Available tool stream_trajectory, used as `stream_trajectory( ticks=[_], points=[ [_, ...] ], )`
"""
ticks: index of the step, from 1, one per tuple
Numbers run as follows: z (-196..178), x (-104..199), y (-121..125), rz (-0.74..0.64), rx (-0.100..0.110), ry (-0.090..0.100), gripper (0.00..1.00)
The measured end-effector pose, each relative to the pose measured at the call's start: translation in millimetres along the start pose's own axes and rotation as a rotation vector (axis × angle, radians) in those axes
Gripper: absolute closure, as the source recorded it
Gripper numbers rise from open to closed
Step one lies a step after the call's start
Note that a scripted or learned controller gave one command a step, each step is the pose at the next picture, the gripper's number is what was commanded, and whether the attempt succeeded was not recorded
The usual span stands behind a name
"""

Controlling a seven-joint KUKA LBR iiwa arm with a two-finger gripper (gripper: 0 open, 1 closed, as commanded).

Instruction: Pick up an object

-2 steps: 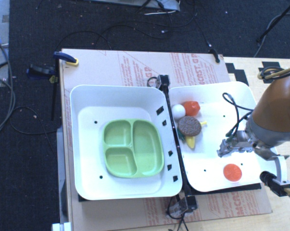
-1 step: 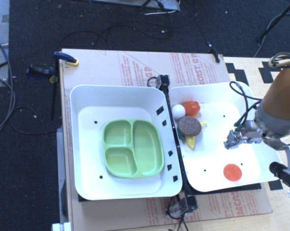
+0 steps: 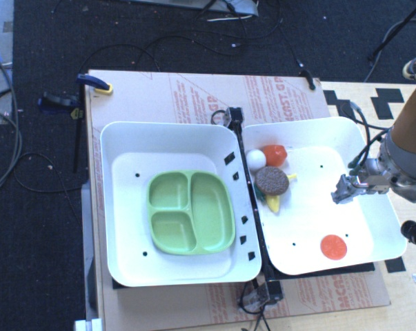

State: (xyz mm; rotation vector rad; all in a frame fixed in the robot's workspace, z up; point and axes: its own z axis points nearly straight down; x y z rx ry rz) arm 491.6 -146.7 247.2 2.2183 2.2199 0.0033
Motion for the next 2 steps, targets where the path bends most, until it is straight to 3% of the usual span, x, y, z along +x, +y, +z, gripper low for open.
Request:
stream_trajectory(
  ticks=[2],
  points=[
    [5, 105, 48, -0.004, 0.004, 0.002, 1.0]
  ],
)
